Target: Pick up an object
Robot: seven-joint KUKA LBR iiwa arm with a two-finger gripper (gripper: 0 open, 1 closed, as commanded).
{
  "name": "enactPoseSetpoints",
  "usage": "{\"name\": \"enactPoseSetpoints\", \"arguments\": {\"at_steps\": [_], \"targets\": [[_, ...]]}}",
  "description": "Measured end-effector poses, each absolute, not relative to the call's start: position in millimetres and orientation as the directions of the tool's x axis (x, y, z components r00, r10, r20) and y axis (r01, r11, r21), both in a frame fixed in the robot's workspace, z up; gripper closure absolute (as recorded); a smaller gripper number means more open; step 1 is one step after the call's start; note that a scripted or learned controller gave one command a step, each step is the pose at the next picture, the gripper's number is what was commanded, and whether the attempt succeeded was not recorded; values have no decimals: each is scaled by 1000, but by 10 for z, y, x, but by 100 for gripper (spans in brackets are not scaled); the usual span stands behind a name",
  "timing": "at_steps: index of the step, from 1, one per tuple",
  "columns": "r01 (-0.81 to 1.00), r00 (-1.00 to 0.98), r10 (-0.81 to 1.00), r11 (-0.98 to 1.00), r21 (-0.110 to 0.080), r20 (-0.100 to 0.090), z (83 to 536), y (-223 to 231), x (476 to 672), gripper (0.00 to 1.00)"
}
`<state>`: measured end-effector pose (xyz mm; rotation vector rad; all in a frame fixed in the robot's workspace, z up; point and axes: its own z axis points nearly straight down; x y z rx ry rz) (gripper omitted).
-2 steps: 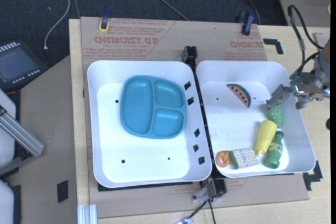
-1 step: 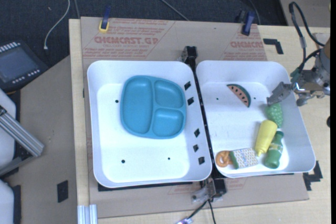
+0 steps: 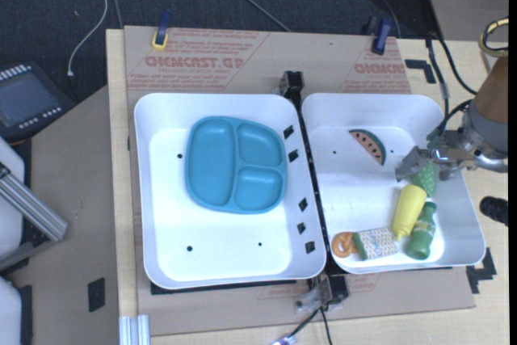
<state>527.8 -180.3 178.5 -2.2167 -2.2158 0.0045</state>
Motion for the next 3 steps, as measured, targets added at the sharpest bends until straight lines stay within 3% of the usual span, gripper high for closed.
{"name": "enactPoseSetpoints", "arguments": {"at_steps": [2,3], "targets": [[1000,0,1000,0,-6,3,820,-1710,5207,0],[1000,0,1000,0,0,2,959,-1713,5222,100]]}}
